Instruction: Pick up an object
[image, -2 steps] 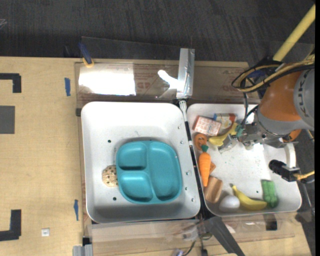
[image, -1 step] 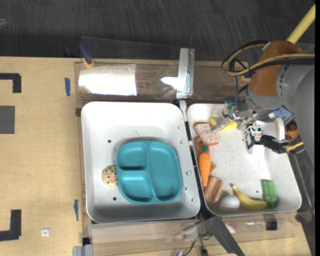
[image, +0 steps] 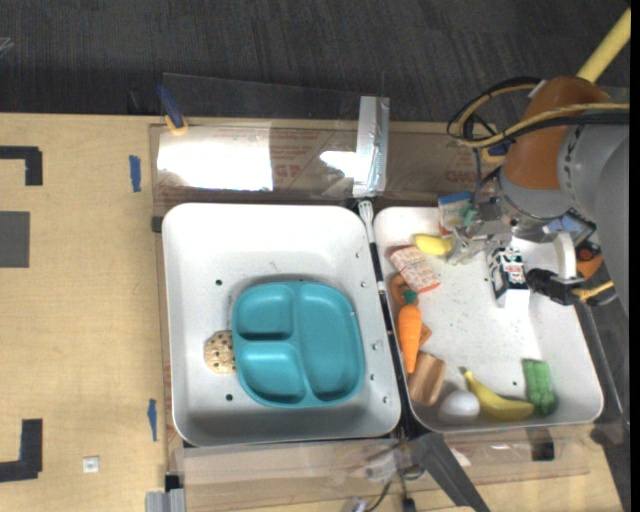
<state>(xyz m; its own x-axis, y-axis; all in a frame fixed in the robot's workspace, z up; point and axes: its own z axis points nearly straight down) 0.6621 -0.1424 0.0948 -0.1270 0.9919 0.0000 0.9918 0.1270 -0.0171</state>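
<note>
The right bin (image: 570, 350) holds several toy items. Among them are a yellow piece (image: 431, 244), a pink-and-white packet (image: 414, 268), an orange carrot (image: 409, 336), a brown block (image: 427, 378), a white egg (image: 461, 404), a banana (image: 497, 400) and a green piece (image: 539, 384). My gripper (image: 470, 238) hangs low over the bin's far end, just right of the yellow piece, with the grey arm and its orange band (image: 535, 150) behind it. I see nothing held in it. A small black-and-white item (image: 512, 268) lies just to its right.
The left bin (image: 190, 250) holds a teal divided tray (image: 298, 342), with a cookie (image: 219, 351) against the tray's left side. A blue-and-white item (image: 455, 208) sits at the right bin's far edge. Cables loop above the arm, and cardboard covers the bench to the left.
</note>
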